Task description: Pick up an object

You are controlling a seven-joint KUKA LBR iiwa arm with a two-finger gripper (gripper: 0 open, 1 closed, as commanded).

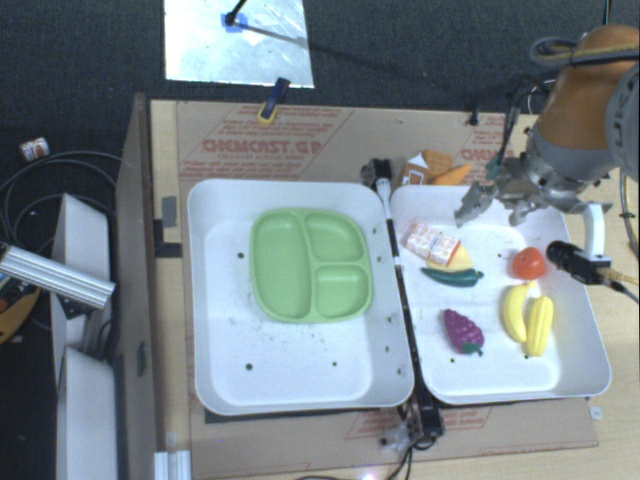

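The pincer (497, 206) hovers spread open and empty at the right bin's (580, 373) twelve o'clock edge, so nothing is picked up yet.

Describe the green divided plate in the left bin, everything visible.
The green divided plate is a pale green, plastic-looking tray with rounded corners and three compartments: one tall on the left, two smaller on the right. It lies flat, slightly rotated, near the middle of the left white bin, with nothing in it or against it.
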